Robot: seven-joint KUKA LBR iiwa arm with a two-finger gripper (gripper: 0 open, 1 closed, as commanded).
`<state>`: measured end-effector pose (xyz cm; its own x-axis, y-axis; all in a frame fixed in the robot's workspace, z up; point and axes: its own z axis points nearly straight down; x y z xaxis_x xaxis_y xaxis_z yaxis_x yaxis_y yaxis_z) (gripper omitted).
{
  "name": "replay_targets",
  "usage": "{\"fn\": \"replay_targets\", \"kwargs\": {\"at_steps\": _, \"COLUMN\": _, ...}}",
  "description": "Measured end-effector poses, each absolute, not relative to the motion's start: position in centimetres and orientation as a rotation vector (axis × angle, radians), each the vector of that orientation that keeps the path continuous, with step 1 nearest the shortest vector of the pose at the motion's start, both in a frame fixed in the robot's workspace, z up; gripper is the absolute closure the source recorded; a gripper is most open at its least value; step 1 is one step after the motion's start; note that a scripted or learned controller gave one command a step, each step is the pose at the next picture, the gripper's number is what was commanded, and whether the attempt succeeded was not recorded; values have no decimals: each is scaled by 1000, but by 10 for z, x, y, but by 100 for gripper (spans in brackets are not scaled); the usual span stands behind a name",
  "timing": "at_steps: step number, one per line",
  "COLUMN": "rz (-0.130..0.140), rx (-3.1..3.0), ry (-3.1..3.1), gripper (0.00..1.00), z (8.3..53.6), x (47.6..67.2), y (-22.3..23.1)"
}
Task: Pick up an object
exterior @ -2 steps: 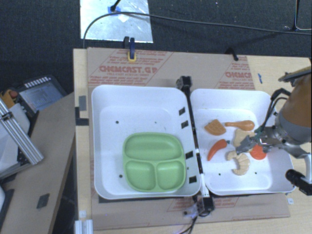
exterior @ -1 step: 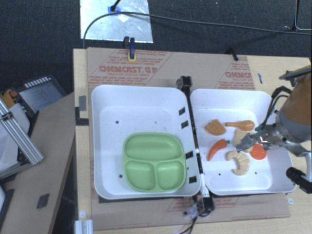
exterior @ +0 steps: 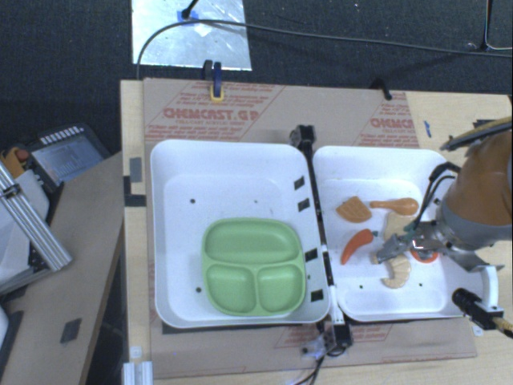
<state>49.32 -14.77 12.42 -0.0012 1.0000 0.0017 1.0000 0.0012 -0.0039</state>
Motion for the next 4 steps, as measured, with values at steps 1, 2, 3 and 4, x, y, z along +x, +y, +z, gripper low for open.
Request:
{"fn": "replay_targets", "kwargs": {"at_steps": 1, "rz": 0, "rx": -2219, "ry": -2221, "gripper": 0, "z": 83, "x": 493, "y": -147}}
{"fn": "replay_targets", "kwargs": {"at_steps": 2, "rz": -2, "rx": -2221, "ry": -2225, "gripper": 100, "z": 95, "x": 494, "y": -148}}
{"fn": "replay_targets", "kwargs": {"at_steps": 3, "rz": -5, "rx": -2221, "ry": -2229, "gripper": 100, "z": 138, "x": 497, "y": -147}}
{"fn": "replay_targets", "kwargs": {"at_steps": 4, "rz": -5, "rx": -2224, "ry": -2230, "gripper": 100, "z": 193, "x": 494, "y": -157}}
